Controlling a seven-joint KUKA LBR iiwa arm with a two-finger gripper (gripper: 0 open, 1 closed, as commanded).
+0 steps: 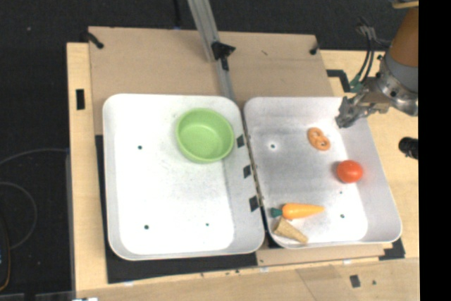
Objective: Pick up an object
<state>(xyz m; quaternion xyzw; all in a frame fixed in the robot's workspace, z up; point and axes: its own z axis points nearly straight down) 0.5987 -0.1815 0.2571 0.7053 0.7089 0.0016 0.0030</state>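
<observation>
Tool [347, 116] hovers over right bin's [296, 116] top edge; its grip state unclear; pretzel [318, 139] nearby.

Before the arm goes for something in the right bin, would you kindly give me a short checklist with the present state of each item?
1. Gripper above the right bin, near its upper right corner: ok.
2. Nothing held yet: cannot tell.
3. Nearest target, the orange pretzel-like piece, lies apart from other things: ok.
4. Red ball has free space around it: ok.
5. Carrot free of neighbours: not ok, the tan wedge lies right beside it by the bin wall.
6. Green bowl out of the way in the left bin: ok.
</observation>
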